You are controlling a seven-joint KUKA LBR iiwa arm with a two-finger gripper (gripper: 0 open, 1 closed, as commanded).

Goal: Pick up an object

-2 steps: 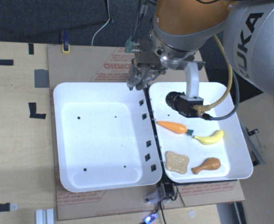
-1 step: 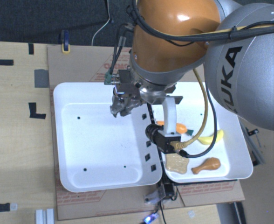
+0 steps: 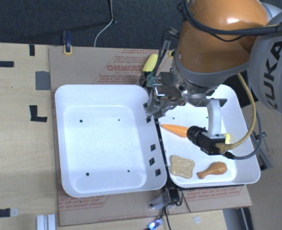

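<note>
Carrot [image 3: 174, 129] lies mid-left in the right bin [image 3: 237, 164]. Long axis runs roughly left-right, dipping slightly to the right, pointed tip left. Smooth orange taper, plastic-looking. Gripper [image 3: 154, 108] sits just beyond the tip, at the bin's left wall; spread or closed, can't tell. Tan toast slice [image 3: 182, 166] and drumstick [image 3: 213, 169] lie nearer the front rim, clear of the carrot.
</note>
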